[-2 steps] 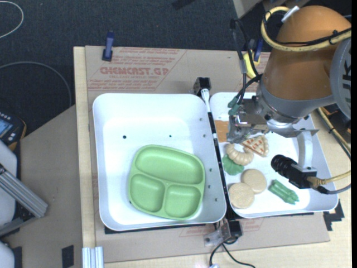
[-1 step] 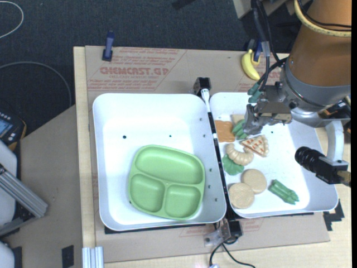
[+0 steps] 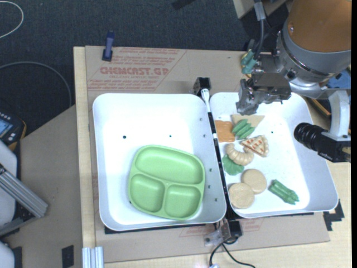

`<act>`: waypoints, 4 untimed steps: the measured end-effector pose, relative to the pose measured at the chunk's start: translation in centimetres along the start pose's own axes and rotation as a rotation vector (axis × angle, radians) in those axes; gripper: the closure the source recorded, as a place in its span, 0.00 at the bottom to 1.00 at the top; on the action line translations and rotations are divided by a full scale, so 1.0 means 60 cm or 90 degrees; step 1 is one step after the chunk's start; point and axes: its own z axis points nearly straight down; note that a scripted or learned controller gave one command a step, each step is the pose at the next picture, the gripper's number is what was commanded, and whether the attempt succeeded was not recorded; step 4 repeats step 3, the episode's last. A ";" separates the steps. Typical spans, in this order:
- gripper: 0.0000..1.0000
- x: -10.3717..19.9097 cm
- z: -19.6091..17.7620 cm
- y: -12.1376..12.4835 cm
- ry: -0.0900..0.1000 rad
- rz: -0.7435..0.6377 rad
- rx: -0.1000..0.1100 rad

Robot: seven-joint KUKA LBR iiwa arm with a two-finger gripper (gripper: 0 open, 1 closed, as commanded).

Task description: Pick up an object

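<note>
Camera view: gripper [image 3: 246, 106] hangs over the right bin's [image 3: 312, 172] upper left, above toy food [image 3: 244, 128] clustered by the divider; its grasp cannot be told. Crowded pieces risk a slipped or double pick. Green tray [image 3: 166, 181] sits lower left.

I have one fixed camera, mounted above the bench [image 3: 139, 74] and looking down at a slant, far enough back that I see both white bins whole. The left bin [image 3: 111, 127] sits mid-frame; the right bin [image 3: 312, 166] lies toward the right side. The bench's far edge runs near the top, with dark floor beyond it and along the left side. The arm [image 3: 318, 27] enters from the upper right, close to the lens, and looms large.
</note>
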 end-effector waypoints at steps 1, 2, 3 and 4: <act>1.00 0.062 0.176 0.018 -0.003 0.001 0.015; 1.00 0.059 0.148 0.021 -0.001 0.004 0.005; 1.00 0.059 0.131 0.022 -0.001 0.004 0.003; 1.00 0.059 0.131 0.022 -0.001 0.004 0.003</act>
